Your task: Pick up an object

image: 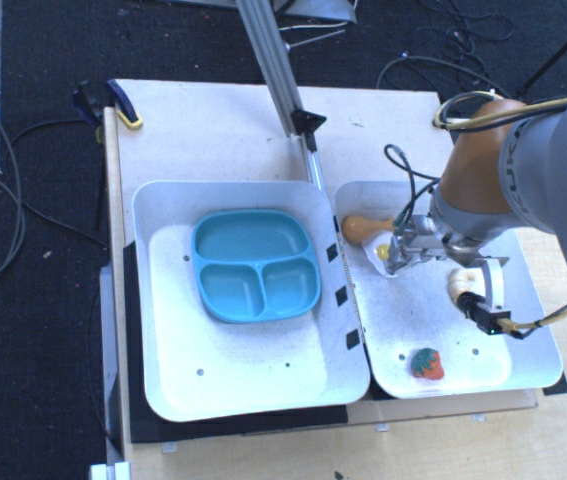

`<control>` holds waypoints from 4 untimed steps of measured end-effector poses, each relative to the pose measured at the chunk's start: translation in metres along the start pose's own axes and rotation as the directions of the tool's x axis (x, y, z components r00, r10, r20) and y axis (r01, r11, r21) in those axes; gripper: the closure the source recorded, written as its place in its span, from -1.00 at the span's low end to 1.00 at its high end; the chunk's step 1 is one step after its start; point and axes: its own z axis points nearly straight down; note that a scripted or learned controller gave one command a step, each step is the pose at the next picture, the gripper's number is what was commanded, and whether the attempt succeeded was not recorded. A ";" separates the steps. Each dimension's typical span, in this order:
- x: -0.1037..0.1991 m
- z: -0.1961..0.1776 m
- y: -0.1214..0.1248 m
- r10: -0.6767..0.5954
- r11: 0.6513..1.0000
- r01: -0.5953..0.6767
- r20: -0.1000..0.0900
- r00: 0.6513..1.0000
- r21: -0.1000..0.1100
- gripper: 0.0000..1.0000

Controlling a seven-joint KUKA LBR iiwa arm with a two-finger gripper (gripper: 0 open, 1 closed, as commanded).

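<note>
Pincer [395, 255] low in the right bin [523, 298], at its upper-left area, reaching in from the right on the grey arm [533, 168] with its orange band [475, 173]; whether it is apart or together cannot be told, since the wrist body and cables hide the tips. Directly under and beside it lies a small white-and-yellow object [383, 257], shape unclear, touching or nearly touching the pincer. Just to the left sits a tan, rounded, smooth-looking piece [361, 229], close to the bin's left wall. Nothing is visibly lifted. Near the bin's front edge, well apart from the pincer, rests a small lumpy toy [426, 363], red-orange with a green patch. A white attachment with a black cable end [478, 298] hangs off the wrist over the bin's middle. Left bin [163, 368], shallow, white, speckled, holds a blue plastic tray [257, 265] with three compartments and rounded corners. Black tabs [343, 293] line the seam between bins. A slanted metal pole [273, 53] crosses the pale tabletop [203, 128] behind; a yellow-and-blue clamp [123, 106] sits at its far-left corner.
</note>
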 end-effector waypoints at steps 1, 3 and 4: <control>0.000 -0.062 0.009 -0.004 1.000 0.004 -0.001 1.000 -0.003 1.00; 0.000 -0.134 0.016 -0.004 1.000 0.004 -0.001 1.000 0.001 1.00; 0.044 -0.133 0.017 -0.008 1.000 0.008 -0.003 1.000 0.004 1.00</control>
